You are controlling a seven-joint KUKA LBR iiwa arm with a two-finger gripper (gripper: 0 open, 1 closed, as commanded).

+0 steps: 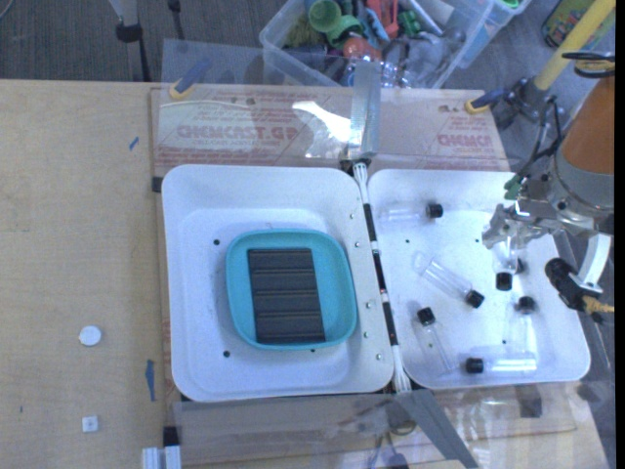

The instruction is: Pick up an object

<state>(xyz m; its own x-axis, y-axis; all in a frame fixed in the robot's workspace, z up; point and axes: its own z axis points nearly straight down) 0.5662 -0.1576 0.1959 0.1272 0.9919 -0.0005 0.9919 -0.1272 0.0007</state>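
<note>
Several clear vials with black caps lie scattered in the right bin (pixel 576 360). One vial (pixel 408 212) rests near the bin's back left, another vial (pixel 444 277) near the middle, and a third vial (pixel 504 362) along the front edge. My gripper (pixel 509 245) hangs over the right part of this bin, just above a black-capped vial (pixel 504 281). From this angle nothing can be made out in the gripper. The grey arm with its orange band (pixel 594 135) comes in from the right.
The left bin (pixel 186 262) holds a teal tray (pixel 239 262) with a dark ribbed block (pixel 284 296) in it. A clear tub of colourful toys (pixel 391 18) stands behind the bins. A cardboard sheet (pixel 234 130) lies under the back edge.
</note>
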